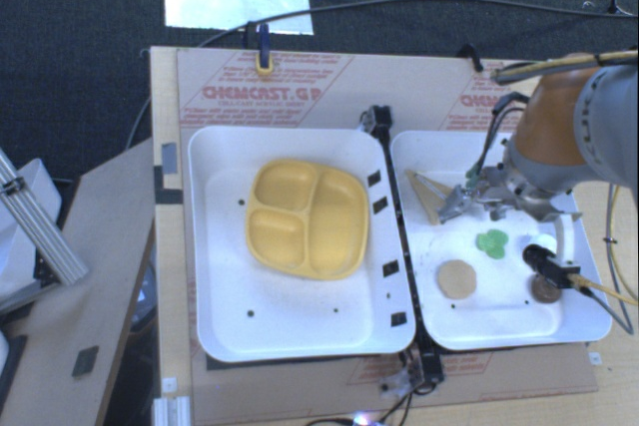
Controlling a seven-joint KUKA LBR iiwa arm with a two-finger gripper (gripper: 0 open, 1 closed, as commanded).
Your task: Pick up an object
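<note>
The right bin [499, 322] holds several small things. A tan wedge [425, 196] lies at its upper left. A small green piece [491, 242] sits near the middle. A tan round disc [457, 279] lies toward the front, and a small brown round object [544, 291] lies at the front right. My gripper [455, 206] is low over the bin, just right of the wedge and above the green piece. I see nothing held in it.
A yellow divided plate [306, 217] lies in the middle of the left bin [220, 314]. A black divider with clips [391, 214] runs between the bins. The arm [574, 130] covers the right bin's upper right part.
</note>
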